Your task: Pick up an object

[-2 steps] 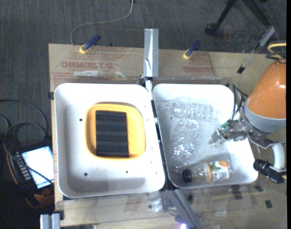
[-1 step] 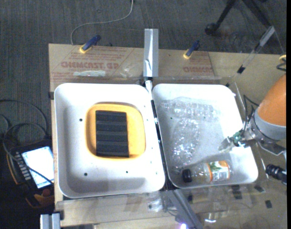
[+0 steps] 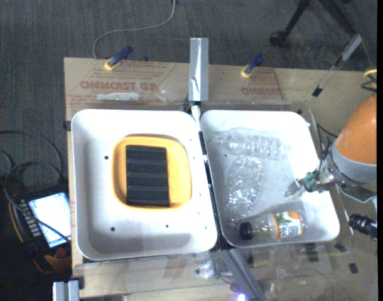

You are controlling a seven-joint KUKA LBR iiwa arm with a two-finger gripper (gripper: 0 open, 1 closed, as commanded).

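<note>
Rightward, gripper (image 3: 306, 184) above right bin (image 3: 267, 121)

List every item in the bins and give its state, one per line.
Bottle: on its side, capped, near the right bin's front edge.
Clear plastic wrap: crumpled, spread in the right bin.
Yellow tray: flat in the left bin, holding a black ribbed block.
</note>
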